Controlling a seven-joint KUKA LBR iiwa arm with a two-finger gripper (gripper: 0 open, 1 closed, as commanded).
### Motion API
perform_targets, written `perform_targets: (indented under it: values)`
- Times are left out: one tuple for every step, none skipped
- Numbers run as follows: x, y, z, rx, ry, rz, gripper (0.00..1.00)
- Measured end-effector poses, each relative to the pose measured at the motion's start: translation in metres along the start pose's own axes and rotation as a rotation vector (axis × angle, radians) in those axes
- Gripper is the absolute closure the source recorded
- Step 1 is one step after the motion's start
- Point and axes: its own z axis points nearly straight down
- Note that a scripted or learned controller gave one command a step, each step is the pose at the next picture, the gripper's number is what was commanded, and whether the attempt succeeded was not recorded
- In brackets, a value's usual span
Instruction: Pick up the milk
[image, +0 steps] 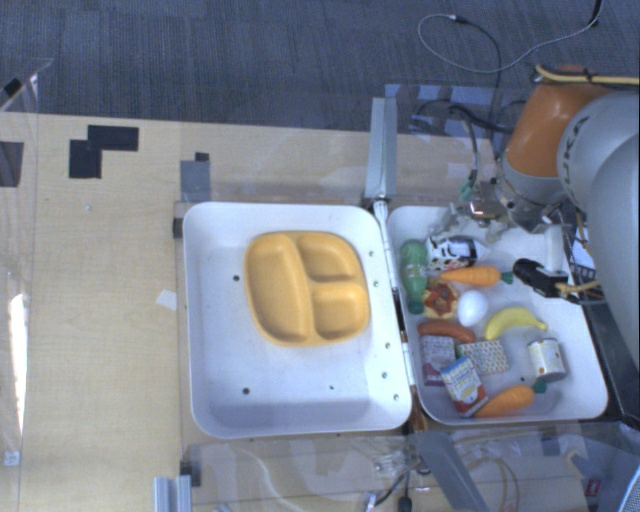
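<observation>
The milk (451, 249) is a small carton with black and white cow patches. It lies near the back of the right bin (590, 395), between a green bottle (413, 263) and an orange carrot (470, 275). My gripper (480, 212) hangs over the bin's back edge, just above and to the right of the milk in the camera view. The grey arm with its orange band (545, 130) rises behind it. Nothing shows between gripper and milk to tell whether they touch.
The right bin is crowded: a white egg (471, 305), banana (513, 322), sausage (447, 330), can (546, 360), second carrot (505, 402) and small packets (462, 385). A yellow divided plate (305, 285) lies in the left bin (215, 380).
</observation>
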Motion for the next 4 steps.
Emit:
perform_targets:
  values:
    - [0.018,0.005,0.012,-0.016,-0.009,-0.069,0.0]
    - [0.032,-0.012,0.011,-0.034,-0.01,-0.25,0.0]
    - [0.052,-0.029,-0.066,0.014,0.004,-0.019,0.0]
    - [0.026,-0.016,-0.003,-0.004,0.002,-0.06,0.0]
